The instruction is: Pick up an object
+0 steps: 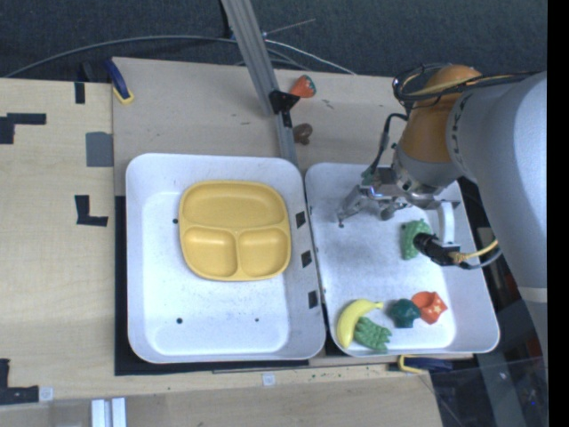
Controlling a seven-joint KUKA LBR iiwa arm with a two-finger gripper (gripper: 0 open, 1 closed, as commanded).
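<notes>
Gripper (356,207) hung over right bin (356,265), finger state unclear, nothing seen held; green toy (412,238) just beside, likely target.

In the right bin lie 5 small toys: a yellow banana (352,316), green pieces (372,334) (412,238), a teal lump (404,312) and an orange-red piece (430,305).
</notes>
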